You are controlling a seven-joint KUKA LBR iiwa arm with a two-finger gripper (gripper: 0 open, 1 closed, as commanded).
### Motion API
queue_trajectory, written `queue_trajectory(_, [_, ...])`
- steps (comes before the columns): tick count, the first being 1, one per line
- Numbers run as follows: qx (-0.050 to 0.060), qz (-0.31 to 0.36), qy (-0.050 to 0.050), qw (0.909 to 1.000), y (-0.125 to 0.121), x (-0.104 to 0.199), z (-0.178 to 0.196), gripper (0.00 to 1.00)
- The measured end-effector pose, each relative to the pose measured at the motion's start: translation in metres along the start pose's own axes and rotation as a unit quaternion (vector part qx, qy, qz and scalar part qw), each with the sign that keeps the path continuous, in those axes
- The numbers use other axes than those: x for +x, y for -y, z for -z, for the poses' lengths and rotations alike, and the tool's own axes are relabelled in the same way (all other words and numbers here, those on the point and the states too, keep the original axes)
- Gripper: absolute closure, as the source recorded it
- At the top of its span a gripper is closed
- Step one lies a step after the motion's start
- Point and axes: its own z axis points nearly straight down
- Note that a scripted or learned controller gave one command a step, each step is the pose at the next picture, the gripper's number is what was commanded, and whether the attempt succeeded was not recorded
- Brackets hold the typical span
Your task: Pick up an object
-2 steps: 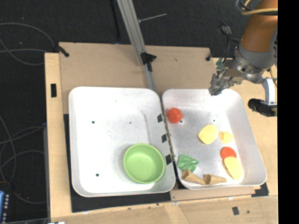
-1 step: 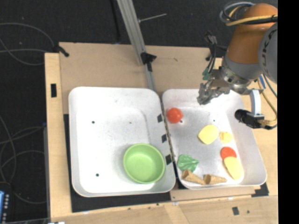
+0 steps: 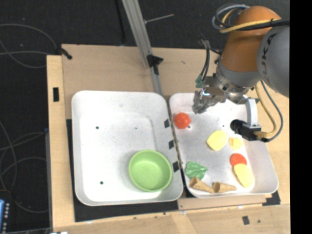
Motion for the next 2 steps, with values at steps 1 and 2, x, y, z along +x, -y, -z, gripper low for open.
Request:
queue_trajectory(1, [0.0, 0.0, 0.0, 1.0, 0.017, 0.049, 0.006, 1.0])
queue_trajectory(2, [0.001, 0.0, 0.0, 1.0, 0.04, 0.099, 0.006, 1.0])
